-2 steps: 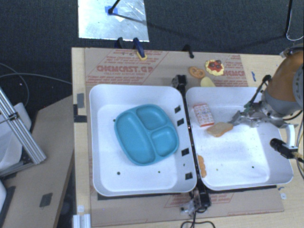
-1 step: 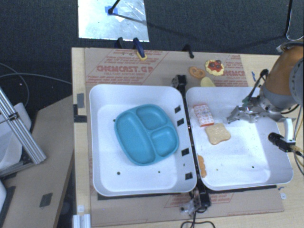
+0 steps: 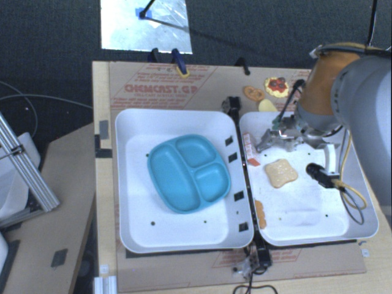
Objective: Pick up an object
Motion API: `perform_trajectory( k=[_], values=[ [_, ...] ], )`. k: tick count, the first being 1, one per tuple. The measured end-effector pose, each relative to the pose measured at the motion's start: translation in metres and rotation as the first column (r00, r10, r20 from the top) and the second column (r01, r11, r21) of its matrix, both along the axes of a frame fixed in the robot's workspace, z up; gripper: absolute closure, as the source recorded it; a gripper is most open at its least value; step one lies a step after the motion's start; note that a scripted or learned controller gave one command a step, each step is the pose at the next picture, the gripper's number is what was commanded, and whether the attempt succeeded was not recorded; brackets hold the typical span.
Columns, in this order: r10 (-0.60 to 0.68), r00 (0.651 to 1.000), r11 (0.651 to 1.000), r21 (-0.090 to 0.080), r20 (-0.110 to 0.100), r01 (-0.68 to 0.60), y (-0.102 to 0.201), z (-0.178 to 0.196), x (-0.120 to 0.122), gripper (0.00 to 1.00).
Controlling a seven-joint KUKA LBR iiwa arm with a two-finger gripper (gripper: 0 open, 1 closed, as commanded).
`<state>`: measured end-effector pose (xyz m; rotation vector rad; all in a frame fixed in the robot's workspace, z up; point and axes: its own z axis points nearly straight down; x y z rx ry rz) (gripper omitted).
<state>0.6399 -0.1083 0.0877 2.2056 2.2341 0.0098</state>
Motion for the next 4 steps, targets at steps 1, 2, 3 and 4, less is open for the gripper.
perform_trajectory(
  k=[1, 2, 3, 4],
  values=[
    [-0.014, 1.000, 1.000, -0.007, 0.004, 0.014, -0.092, 0.000, 0.031, 0.00],
    [-0.012, 1.000, 1.000, -0.007, 0.005, 0.012, -0.071, 0.001, -0.020, 0.00],
    [-0.002, 1.000, 1.000, -0.003, 0.001, 0.002, 0.013, -0.001, 0.012, 0.00],
    [-0.016, 1.000, 1.000, -0.007, -0.001, 0.016, -0.062, 0.012, 0.005, 0.00]
  ],
)
